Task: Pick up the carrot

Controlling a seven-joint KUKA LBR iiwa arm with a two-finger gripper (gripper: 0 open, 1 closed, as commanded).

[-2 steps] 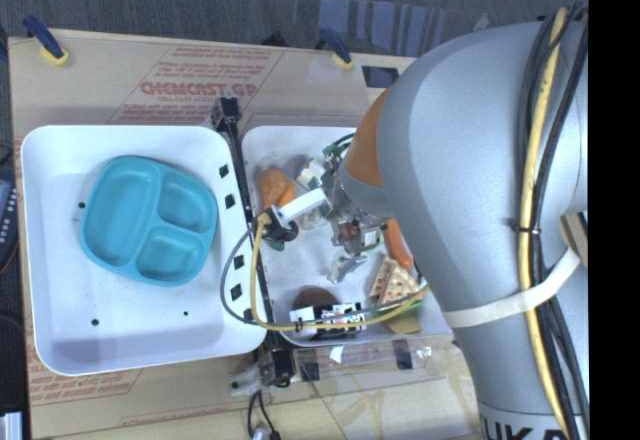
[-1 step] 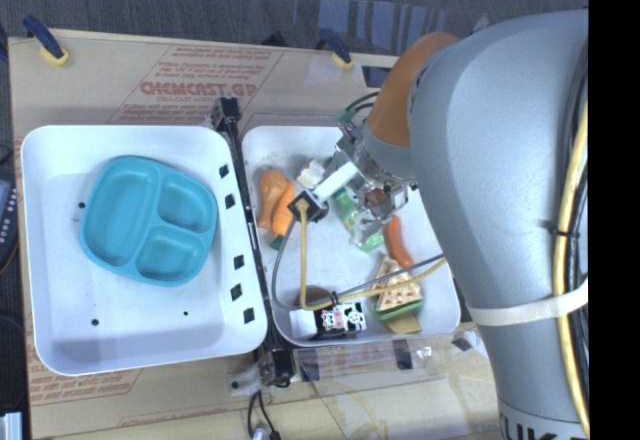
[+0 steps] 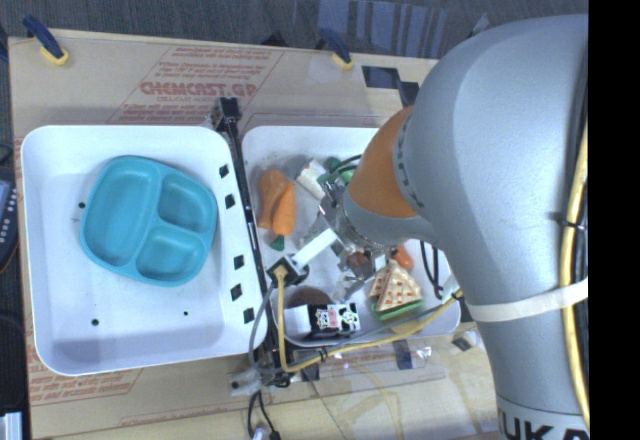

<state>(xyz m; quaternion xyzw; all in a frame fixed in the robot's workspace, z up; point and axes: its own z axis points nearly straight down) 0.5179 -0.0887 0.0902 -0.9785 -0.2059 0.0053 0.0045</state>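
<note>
The short, stubby orange toy carrot (image 3: pixel 277 204) lies loose on the floor of the shallow white bin (image 3: pixel 300 134) that the grey arm (image 3: pixel 500 178) leans over. Nothing is touching it, so it has not been picked up. The hand (image 3: pixel 355 263) hangs low in the same bin, mostly hidden under the arm's orange band (image 3: pixel 380 178), and I cannot tell whether it is spread wide or drawn narrow. No object can be seen gripped in it.

The carrot is near the hand but clearly apart from it. It sits off to the hand's side toward the divider between the bins and a little farther from the camera, close beside that divider. Just on the hand's other side, nearer the camera, rests a tan triangular wedge toy with a green edge (image 3: pixel 396 290). A small black-and-white patterned block (image 3: pixel 335 318) lies nearer the camera again. Well beyond the carrot from the hand, the second white bin (image 3: pixel 60 328) holds a blue divided plastic plate (image 3: pixel 150 218). Both bins sit on the cardboard-covered surface (image 3: pixel 150 78).

As I judge it, the task is at its approach stage. The hand has yet to be brought over the carrot, lowered around it, closed and lifted.
</note>
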